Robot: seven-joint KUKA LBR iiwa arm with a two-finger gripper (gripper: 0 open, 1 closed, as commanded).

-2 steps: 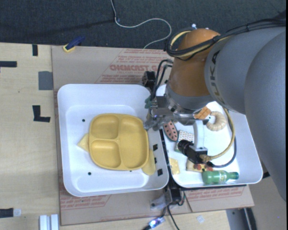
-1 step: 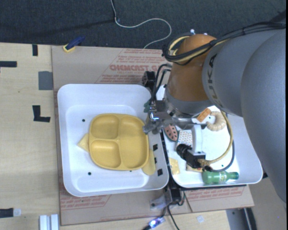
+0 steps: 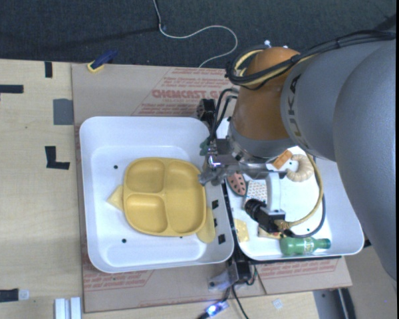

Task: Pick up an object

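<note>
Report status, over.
Gripper over the divide between bins, nothing visibly held. Yellow divided plate lies in left bin, beside gripper. Green bottle at right bin's near edge; arm hides much there.

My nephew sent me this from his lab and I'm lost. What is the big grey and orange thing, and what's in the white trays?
This is one picture, taken by a camera fixed above a bench and looking down at a slant. The grey and orange shape is a robot arm reaching in from the right. Its gripper hangs near the wall between two shallow white bins. The left bin holds a yellow divided plate. The right bin, partly hidden by the arm, holds a green bottle, a pale ring and some small bits I cannot name. Whether the gripper holds anything, this view does not settle.
</note>
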